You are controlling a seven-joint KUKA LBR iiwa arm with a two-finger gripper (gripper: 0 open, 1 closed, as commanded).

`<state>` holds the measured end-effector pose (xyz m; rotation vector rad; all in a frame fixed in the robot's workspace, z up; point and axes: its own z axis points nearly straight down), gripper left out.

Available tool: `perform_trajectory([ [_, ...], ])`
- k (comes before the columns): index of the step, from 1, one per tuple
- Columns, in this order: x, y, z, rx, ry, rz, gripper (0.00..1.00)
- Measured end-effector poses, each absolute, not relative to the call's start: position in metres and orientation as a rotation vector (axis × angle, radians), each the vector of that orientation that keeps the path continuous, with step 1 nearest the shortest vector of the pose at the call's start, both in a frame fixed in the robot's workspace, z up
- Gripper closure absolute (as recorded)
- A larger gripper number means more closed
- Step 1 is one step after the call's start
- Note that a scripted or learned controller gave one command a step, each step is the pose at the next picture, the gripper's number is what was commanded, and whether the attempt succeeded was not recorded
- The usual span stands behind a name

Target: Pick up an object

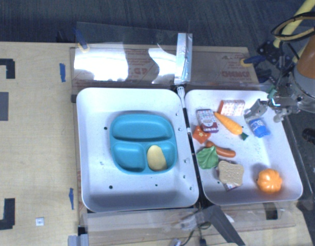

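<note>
The right bin (pixel 293 186) serves as the landmark here. Nearest the camera, in its near-right corner, sits a small orange pumpkin (pixel 269 180), apart from everything else. Just left of the pumpkin, along the bin's near side, lies a slice of brown bread (pixel 231 173), flat on the floor. Beyond the bread, toward the bin's left wall, a green leafy piece (pixel 207 157) touches a small red sausage (pixel 222 150) lying just to its right. Further back against the left wall is an orange-red piece (pixel 200 135) — too blurred to name. Behind it stands a small purple-and-white packet (pixel 205 120), and a carrot (pixel 229 123) lies slanted just right of that packet, its green tip pointing to the bin's middle. At the bin's far side a pink-and-white checked packet (pixel 232 107) lies flat, touching the carrot's thick end.

The gripper (pixel 260 118) hangs over the bin's far-right part, reaching in from the right, with a blue object (pixel 259 128) right under its tip — whether the fingers are spread or closed on it I cannot tell.

Left of the right bin and touching it is the left bin (pixel 91 152), holding a blue divided tray (pixel 142 137) with a yellow oval fruit (pixel 156 157) in its near-right compartment
</note>
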<state>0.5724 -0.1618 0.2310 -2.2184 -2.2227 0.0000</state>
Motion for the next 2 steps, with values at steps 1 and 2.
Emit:
perform_trajectory([
  [1,0.598,-0.147,0.102,-2.155,-2.273,0.008,0.00],
  [2,0.601,-0.148,0.117,-2.160,-2.276,0.002,1.00],
])
